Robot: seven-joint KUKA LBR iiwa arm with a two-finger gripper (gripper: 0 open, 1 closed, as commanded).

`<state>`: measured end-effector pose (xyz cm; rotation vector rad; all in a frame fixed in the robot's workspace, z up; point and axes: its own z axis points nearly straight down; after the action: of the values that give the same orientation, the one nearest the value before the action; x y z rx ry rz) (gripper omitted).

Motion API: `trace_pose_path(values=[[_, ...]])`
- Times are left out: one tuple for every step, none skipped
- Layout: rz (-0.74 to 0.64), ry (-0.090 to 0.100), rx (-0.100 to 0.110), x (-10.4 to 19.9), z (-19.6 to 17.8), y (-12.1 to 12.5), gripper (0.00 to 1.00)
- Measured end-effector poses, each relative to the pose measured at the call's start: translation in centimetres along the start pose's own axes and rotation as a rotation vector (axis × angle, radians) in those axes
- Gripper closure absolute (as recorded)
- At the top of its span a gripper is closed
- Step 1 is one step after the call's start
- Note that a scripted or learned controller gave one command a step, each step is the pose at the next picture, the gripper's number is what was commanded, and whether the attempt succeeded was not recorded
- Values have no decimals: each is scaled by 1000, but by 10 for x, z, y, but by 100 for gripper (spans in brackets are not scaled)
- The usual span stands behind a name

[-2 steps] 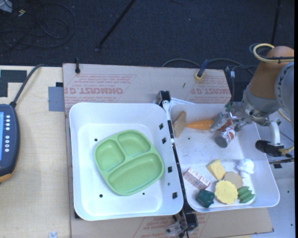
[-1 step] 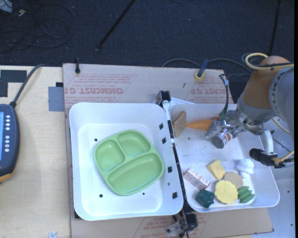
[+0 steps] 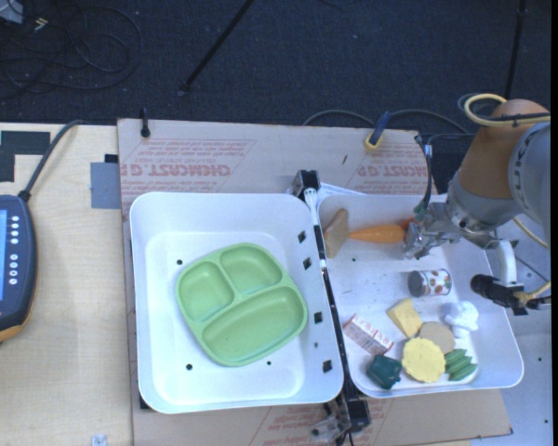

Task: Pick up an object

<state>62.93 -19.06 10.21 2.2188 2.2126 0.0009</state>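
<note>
A wooden bench [image 3: 56,360] filled the lower frame, pale at the left. A cardboard sheet [image 3: 214,161] with red print lay on it, centre to right. Two white bins rested side by side on the cardboard: the left bin [image 3: 158,360] at centre, the right bin [image 3: 502,365] at lower right, their inner rims touching. A pendant [image 3: 2,268] with a lit screen sat on the bench at the left edge, and a black cable [image 3: 46,161] ran from it towards the upper middle. A grey patch [image 3: 103,184] lay just left of the cardboard.
</note>
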Motion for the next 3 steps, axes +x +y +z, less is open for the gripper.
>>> trace_pose_path(values=[[0, 0, 1, 0, 1, 0, 0], [0, 7, 10, 17, 15, -30, 0], [3, 8, 8, 15, 3, -29, 100]])
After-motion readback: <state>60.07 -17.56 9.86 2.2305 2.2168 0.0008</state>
